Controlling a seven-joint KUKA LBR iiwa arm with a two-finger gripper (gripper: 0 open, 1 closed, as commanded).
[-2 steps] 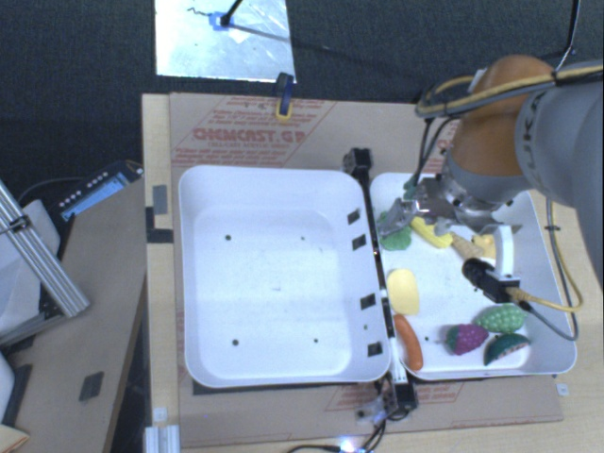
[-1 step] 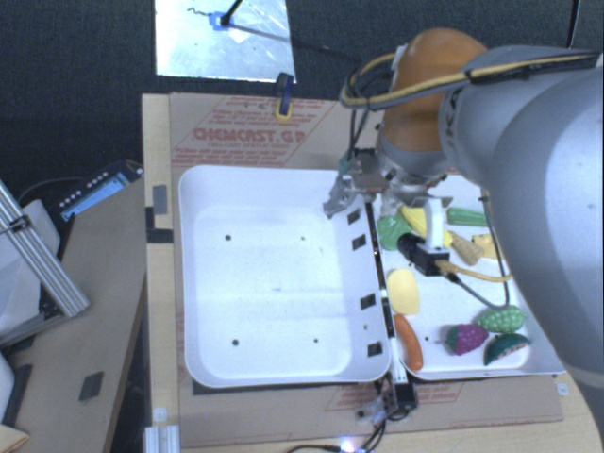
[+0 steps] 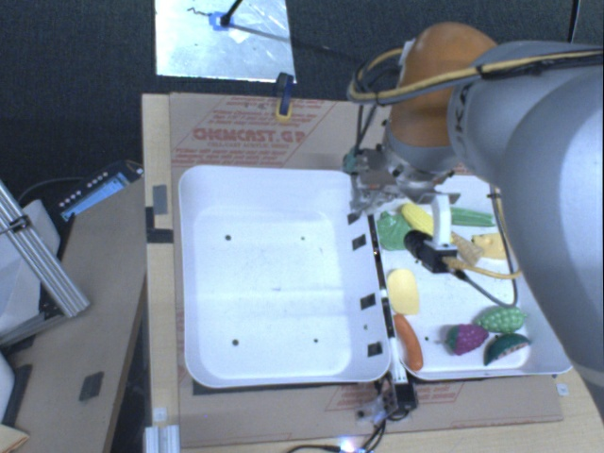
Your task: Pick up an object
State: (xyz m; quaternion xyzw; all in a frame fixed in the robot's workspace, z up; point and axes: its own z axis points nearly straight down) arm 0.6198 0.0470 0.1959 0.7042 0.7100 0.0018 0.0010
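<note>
I have the hand (image 3: pixel 392 196) low over the right bin (image 3: pixel 472 361), at its upper left corner; I cannot tell its state. The nearest pick, a banana (image 3: pixel 418 218), lies just right of it. Next I'd judge a short descent. The cardboard (image 3: pixel 250 132) reads "CHEMCAST GP".

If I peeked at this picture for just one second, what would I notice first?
Probably the big grey robot arm with its orange band, sweeping in from the right and reaching down over the right bin. Next, the bright toy food in that bin: a yellow lemon-like piece, an orange carrot and purple grapes near the front. The wide white left bin beside them also stands out.
</note>
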